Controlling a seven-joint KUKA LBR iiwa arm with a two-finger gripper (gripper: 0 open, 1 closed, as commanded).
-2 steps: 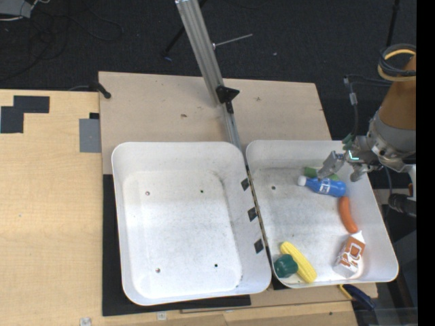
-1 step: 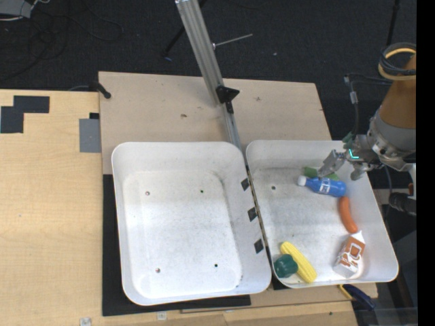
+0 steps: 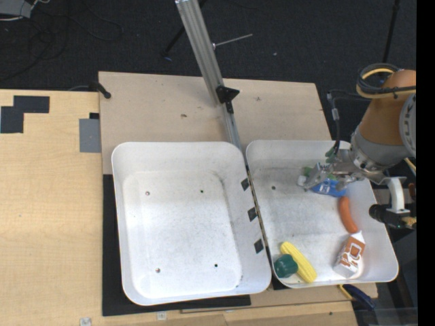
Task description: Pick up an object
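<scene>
**Arm low over the right bin, above a blue item**

A blue object [image 3: 329,189] lies in the upper part of the right bin [image 3: 299,156], near that bin's far right side. Its exact kind is too small and too covered to name. The gripper [image 3: 318,177] sits directly over its left end, low in the bin; whether the jaws are spread or pressed together cannot be told, and nothing is clearly seen between them.

Just below and to the right of the blue object lies an orange hot dog toy [image 3: 348,214], pointing roughly toward the near edge. Further down, by the bin's near right corner, rests a white and orange carton [image 3: 350,255], tilted. Along the near rim, toward the left of this bin, a yellow corn cob toy [image 3: 300,261] lies diagonally, with a dark green piece [image 3: 285,267] touching its left side.

The grey arm [image 3: 384,131] with its orange band enters from the right. The left bin [image 3: 129,182] sits beside the right one, their edges meeting in the middle. Both rest on the tabletop [image 3: 47,202], and a slanted aluminium rail [image 3: 204,53] rises behind them.
</scene>
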